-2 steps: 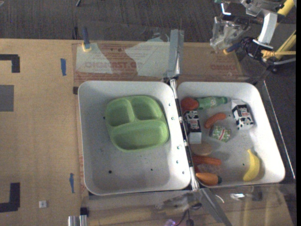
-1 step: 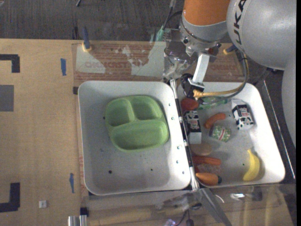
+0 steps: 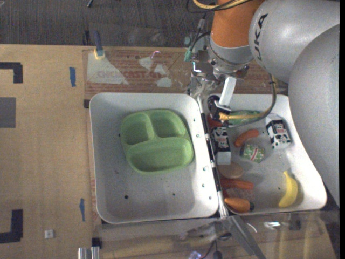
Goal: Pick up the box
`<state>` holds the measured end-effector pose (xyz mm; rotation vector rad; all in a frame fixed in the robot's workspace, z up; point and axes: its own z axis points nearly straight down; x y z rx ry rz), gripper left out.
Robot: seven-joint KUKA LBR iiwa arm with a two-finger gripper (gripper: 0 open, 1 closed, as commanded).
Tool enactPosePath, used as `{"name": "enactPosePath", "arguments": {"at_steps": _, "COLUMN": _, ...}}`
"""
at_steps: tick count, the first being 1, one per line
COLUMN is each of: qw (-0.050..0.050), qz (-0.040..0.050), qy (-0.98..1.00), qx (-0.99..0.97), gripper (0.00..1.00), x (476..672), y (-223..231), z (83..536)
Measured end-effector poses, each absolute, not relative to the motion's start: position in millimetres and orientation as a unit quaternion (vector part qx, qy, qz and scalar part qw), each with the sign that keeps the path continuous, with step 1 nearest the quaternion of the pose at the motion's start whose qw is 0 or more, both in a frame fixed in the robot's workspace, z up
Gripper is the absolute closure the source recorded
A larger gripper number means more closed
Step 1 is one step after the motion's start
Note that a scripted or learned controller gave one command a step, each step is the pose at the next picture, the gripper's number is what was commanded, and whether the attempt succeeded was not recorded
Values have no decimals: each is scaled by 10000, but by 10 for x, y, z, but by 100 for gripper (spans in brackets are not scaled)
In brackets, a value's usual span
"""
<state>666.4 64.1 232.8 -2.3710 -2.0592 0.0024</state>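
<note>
Two small white boxes with black markings lie in the right bin (image 3: 312,166). One box (image 3: 221,143) rests against the bin's left wall, the other box (image 3: 277,132) lies toward the right side. My gripper (image 3: 215,111) hangs low over the bin's far left corner, just behind the box at the wall. The wrist and its fittings cover the gripper's tip, and nothing can be seen held in it.
The left bin (image 3: 108,193) holds a green divided plate (image 3: 156,140). Around the boxes lie a long green and yellow item (image 3: 247,115), an orange sausage (image 3: 247,136), a green and white packet (image 3: 252,153), a brown disc (image 3: 232,171), two carrots (image 3: 237,185) and a banana (image 3: 290,191).
</note>
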Motion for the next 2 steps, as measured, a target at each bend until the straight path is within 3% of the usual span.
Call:
{"name": "enactPosePath", "arguments": {"at_steps": 1, "qw": 10, "qz": 7, "qy": -7271, "qx": -6866, "gripper": 100, "x": 6315, "y": 1151, "z": 1930}}
{"name": "enactPosePath", "arguments": {"at_steps": 2, "qw": -47, "qz": -76, "qy": -7357, "qx": -6773, "gripper": 100, "x": 6208, "y": 1677, "z": 1050}}
